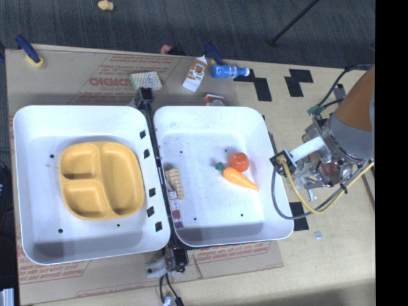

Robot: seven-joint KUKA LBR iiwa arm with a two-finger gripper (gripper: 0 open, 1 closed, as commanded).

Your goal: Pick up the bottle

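Note:
A small blue bottle [227, 71] lies on its side on the cardboard behind the right bin [191, 123], outside both bins, its white cap pointing right. My gripper [317, 169] hangs over the bench just past the right bin's right rim, low and well to the right of the bottle. Yellow cables loop around the gripper and hide its tip.
In the right bin lie an orange carrot [240, 178], a red tomato [238, 160] and a tan waffle piece [173, 182]. The left bin [38, 234] bears a yellow divided plate [102, 178]. A small carton [195, 74] and a green sponge [146, 80] lie near the bottle.

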